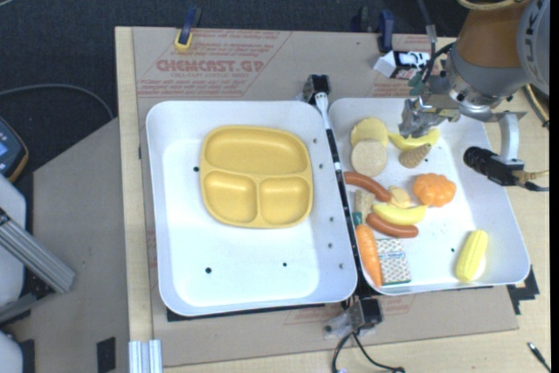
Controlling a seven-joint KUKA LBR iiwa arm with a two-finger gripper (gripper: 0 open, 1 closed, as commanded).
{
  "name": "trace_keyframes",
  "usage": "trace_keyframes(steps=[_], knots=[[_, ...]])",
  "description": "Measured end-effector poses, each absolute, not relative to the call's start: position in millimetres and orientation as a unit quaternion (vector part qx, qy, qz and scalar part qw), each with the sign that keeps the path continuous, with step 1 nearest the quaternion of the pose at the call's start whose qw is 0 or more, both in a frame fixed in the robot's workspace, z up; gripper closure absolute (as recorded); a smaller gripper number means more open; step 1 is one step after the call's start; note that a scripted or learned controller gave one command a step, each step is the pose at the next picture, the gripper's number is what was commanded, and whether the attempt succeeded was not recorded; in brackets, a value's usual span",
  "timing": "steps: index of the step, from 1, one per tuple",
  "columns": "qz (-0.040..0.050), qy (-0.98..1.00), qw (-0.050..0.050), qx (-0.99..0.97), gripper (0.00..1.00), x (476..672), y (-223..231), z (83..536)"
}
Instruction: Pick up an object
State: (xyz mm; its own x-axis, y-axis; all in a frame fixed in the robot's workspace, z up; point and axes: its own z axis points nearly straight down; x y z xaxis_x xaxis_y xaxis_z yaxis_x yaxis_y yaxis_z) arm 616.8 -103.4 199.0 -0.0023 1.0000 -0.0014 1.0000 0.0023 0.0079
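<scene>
The right bin (502,214) holds several toy foods. At its back, my gripper (418,123) hangs directly over a small yellow banana (417,138), with its tip at the banana's upper side. Whether it grips the banana is hidden from this angle. A tan ridged piece (414,155) lies just below the banana. To the left are a pale yellow round piece (369,132) and a tan disc (369,157).
Further forward in the right bin lie an orange fruit (434,189), two red sausages (367,184), a second banana (399,212), a carrot (369,256), a small packet (394,263) and a corn cob (472,255). The left bin (175,231) holds a yellow divided plate (256,175).
</scene>
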Motion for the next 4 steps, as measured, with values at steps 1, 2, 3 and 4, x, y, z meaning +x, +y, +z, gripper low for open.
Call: trace_keyframes(steps=[1, 2, 3, 4], knots=[[0.0014, 0.708, 0.002, 0.706, 1.0, 617.8, -103, 227], [-0.0014, 0.708, -0.003, 0.706, 1.0, 567.8, -70, 219], [-0.0006, 0.708, -0.002, 0.706, 1.0, 520.7, -34, 229], [-0.0018, 0.707, -0.003, 0.707, 1.0, 468.8, -17, 220]])
